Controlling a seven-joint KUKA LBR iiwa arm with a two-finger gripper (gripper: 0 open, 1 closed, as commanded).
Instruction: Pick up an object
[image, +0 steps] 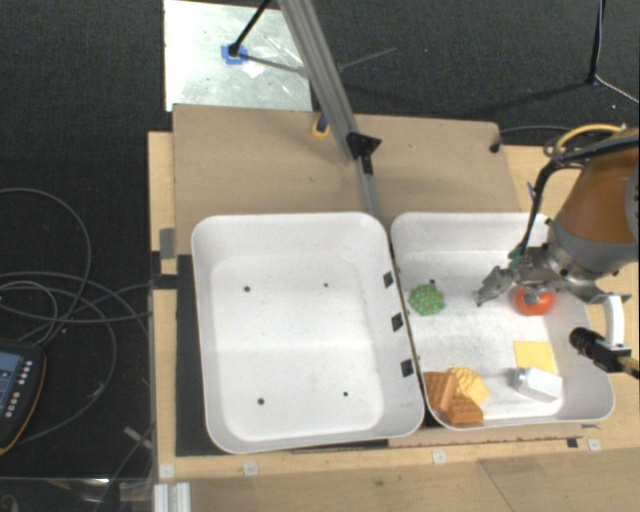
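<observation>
Here the pincer (522, 285) hovers over a round red object (533, 301); grip unclear.

Two bins sat side by side on the table (440, 165). The right bin (450, 232) held everything: a ball (427, 299) near its left wall, a round object (533, 301) to the ball's right beneath the gripper (505, 283), a flat block (535, 355) nearer the front, a small box (535, 383) just before it, and a wedge-shaped object (456, 397) at the front left corner.
</observation>
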